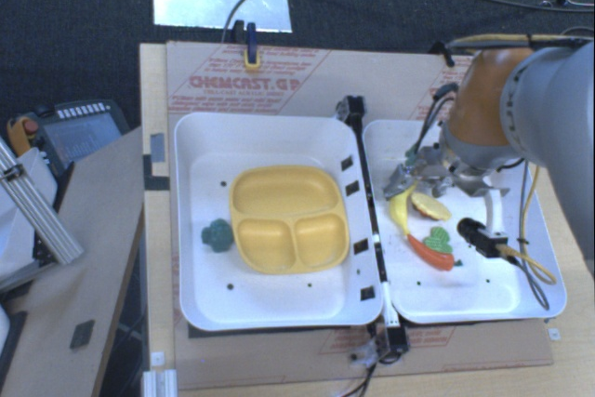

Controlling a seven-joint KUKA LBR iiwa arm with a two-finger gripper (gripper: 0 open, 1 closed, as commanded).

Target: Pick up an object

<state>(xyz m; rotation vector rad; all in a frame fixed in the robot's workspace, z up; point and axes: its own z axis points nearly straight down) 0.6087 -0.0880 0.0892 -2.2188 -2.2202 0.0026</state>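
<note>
1. On my far left I see a control pendant (82, 137) with a dark screen, resting on a side surface beside the desk (153, 228).
2. The left bin (270, 130) is a shallow white tray. A small green broccoli piece (218, 235) lies on its floor, just beside the left edge of a yellow divided plate (288, 217).
3. The yellow plate sits near the middle of the left bin, with one wide compartment at the back and two smaller ones at the front.
4. A black strip of clips (364, 200) runs where the two bins meet.
5. The right bin (465, 302) holds a yellow banana (400, 211), a pale apple slice (430, 206) touching it, and an orange carrot with a green top (433, 248) just in front.
6. The gripper (420, 174) is low in the right bin, right above the banana and the apple slice. I cannot tell whether it is apart or together, nor whether it holds anything.
7. The grey arm with its orange band (483, 102) reaches in from the right.
</note>
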